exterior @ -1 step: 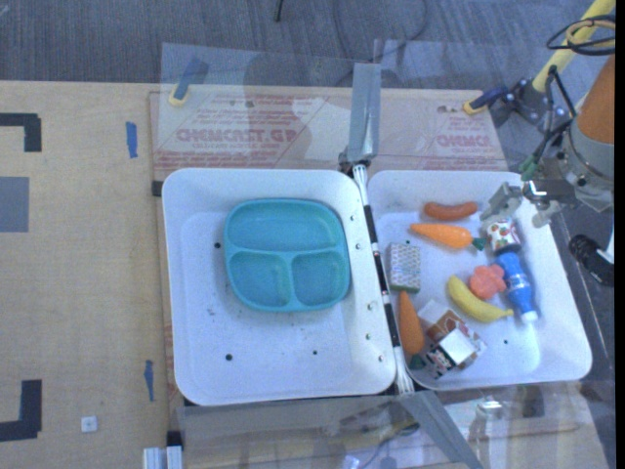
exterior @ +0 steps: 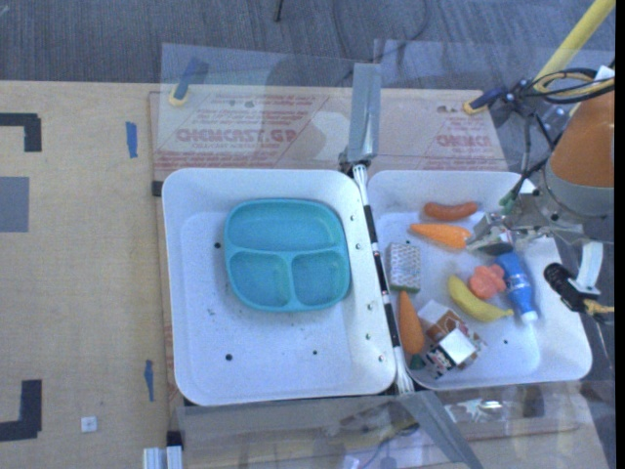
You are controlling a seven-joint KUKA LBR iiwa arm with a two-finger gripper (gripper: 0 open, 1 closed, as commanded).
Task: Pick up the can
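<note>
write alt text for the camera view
The gripper hangs over the right bin, beside a carrot, sausage, banana and blue bottle. The left bin holds a teal divided plate.

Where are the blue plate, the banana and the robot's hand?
Blue plate [exterior: 287, 253]: camera view, the middle where its compartments meet.
Banana [exterior: 476, 301]: camera view, mid-body of the yellow curve.
Hand [exterior: 493, 231]: camera view, the metal fingertips' end.
</note>
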